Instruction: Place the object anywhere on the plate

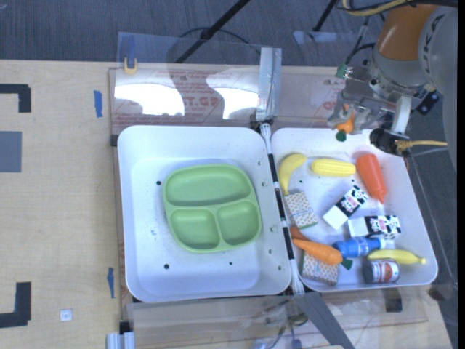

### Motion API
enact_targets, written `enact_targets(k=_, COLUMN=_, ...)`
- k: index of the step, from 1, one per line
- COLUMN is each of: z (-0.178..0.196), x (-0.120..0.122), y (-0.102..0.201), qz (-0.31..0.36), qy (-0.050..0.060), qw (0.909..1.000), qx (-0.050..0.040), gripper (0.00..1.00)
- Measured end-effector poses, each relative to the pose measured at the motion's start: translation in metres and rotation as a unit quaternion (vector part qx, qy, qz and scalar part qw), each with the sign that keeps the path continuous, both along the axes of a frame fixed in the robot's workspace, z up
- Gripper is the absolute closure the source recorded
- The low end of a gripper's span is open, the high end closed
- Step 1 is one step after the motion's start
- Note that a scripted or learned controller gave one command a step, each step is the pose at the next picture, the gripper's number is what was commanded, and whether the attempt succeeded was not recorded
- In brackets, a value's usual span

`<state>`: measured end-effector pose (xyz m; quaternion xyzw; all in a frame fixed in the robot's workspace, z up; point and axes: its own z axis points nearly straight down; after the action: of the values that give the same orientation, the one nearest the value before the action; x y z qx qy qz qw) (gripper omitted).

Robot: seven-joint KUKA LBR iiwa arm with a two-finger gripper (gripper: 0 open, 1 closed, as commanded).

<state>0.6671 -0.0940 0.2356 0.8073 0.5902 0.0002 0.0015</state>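
Note:
A green plate (pixel 211 206) with three compartments lies in the left white bin (pixel 138 158), and nothing rests on it. My gripper (pixel 344 122) hangs over the back edge of the right bin (pixel 421 231), well to the right of the plate and behind it. A small orange object (pixel 342 128) shows between the fingertips, held above the bin's back rim. The grey arm with its orange band (pixel 407 31) comes in from the upper right.
The right bin holds a banana (pixel 290 169), a corn cob (pixel 333 167), two carrots (pixel 370 177) (pixel 316 249), cow-patterned cartons (pixel 354 198), a blue bottle (pixel 360 247), a can (pixel 381 271) and small boxes (pixel 299 209). A metal divider (pixel 267 93) stands behind the bins.

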Motion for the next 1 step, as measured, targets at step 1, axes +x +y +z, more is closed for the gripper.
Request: enact_targets(k=1, z=0.0002, x=0.0001, y=0.0002, qz=0.0, qy=0.0, qw=1.0, qx=0.0001, gripper=0.0)
